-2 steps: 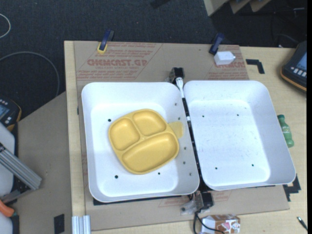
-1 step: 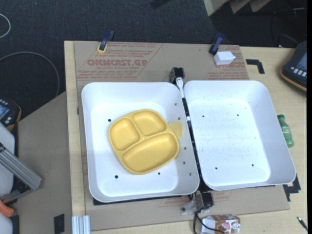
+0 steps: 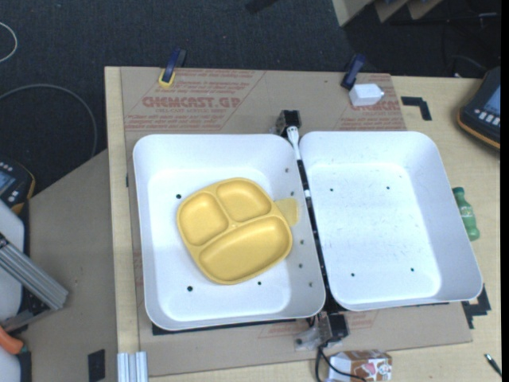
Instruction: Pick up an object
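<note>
Yellow plastic, the divided plate lies flat in the left bin; grip its raised rim edge-on, I judge. The hand's state: cannot tell.

- Red print on the brown board behind the bins reads roughly "CHEMCAST GP" — last letters unclear.
- Similar red print further right — too faint to read.

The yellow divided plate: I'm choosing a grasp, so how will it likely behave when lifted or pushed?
The yellow divided plate looks like moulded plastic, so probably stiff and light. It lies flat and wide in the left bin, so it should slide rather than roll. Its glossy, rounded rim may slip.
</note>
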Available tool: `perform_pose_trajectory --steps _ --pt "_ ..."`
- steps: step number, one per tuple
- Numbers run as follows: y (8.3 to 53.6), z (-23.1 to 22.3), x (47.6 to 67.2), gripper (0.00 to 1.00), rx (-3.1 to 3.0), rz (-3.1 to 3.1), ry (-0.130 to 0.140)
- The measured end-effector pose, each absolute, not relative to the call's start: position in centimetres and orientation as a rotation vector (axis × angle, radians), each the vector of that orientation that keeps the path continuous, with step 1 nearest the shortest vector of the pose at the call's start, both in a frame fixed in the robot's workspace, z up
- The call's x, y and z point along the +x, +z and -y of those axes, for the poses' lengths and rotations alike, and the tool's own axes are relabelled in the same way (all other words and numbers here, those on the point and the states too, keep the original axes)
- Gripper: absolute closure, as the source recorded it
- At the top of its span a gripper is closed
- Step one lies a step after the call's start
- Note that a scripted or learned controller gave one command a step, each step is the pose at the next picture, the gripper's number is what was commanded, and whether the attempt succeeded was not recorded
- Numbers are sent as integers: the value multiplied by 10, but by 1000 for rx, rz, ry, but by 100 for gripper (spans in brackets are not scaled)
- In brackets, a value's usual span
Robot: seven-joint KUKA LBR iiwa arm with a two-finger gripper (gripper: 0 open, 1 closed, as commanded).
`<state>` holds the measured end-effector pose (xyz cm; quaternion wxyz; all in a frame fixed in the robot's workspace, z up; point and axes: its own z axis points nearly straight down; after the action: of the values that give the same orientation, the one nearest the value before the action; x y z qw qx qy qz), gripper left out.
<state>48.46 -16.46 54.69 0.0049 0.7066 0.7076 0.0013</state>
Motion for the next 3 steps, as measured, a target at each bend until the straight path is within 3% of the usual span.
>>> perform_pose_trajectory --steps 1,2,3 --pt "413 172 478 100 2233 -2227 -11" --pt "300 226 485 100 2234 -2222 -9" --pt "316 224 506 100 2216 -2220 3"
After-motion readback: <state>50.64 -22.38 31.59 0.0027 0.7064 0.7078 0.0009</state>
